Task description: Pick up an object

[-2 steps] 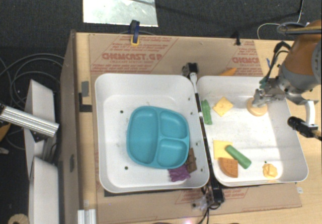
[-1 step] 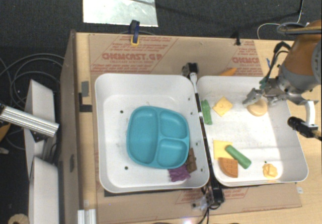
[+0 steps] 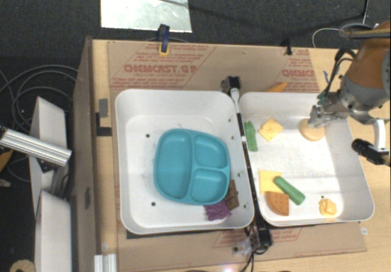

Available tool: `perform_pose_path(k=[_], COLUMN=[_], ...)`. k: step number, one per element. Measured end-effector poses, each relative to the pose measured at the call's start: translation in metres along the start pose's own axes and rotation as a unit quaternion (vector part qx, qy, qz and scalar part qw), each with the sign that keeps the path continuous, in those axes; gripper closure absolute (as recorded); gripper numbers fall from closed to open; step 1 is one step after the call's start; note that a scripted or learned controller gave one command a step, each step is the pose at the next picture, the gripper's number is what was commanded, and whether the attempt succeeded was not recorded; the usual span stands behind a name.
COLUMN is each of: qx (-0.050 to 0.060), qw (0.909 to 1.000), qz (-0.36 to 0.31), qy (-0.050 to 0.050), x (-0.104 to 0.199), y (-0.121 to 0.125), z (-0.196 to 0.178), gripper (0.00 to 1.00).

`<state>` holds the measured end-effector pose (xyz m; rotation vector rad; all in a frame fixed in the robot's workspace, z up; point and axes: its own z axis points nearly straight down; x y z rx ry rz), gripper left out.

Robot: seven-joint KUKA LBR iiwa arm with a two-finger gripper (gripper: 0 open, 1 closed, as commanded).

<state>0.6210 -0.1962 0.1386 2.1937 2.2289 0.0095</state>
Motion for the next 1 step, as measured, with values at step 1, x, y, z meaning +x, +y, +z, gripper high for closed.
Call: perform_pose_path(k=[1], qx=[0.001], qw=[1.0000], qz=[0.000], qy=[0.000], x=[-0.0001], y=[-0.0003], z=[0.0005], gripper=[0.00])
